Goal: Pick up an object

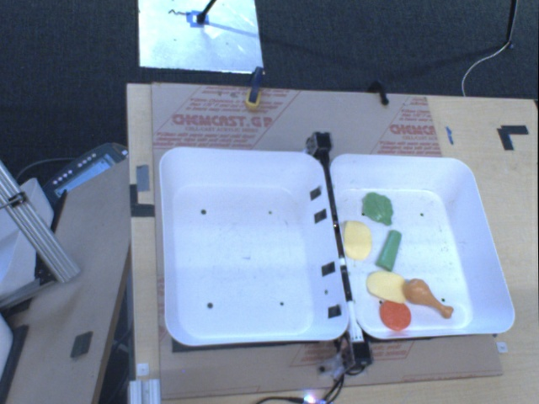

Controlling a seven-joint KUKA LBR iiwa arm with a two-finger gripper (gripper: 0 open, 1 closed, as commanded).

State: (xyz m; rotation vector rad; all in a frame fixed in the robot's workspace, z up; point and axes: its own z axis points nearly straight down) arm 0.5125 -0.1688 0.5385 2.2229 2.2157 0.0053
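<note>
Nearest, right bin (484, 225) – red tomato (395, 316), drumstick (428, 297), yellow pieces, green cylinder (388, 249), green leaf (377, 207); pincer's state can't be told

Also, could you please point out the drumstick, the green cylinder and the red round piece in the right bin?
drumstick (426, 296), camera view, on its thick meaty end.
green cylinder (388, 250), camera view, mid-length of its body.
red round piece (395, 316), camera view, centre of its top.

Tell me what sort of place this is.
Probably a robot grasping test bench in a lab: two white bins clipped together on a board, toy food such as a drumstick, and loose cables.
</note>
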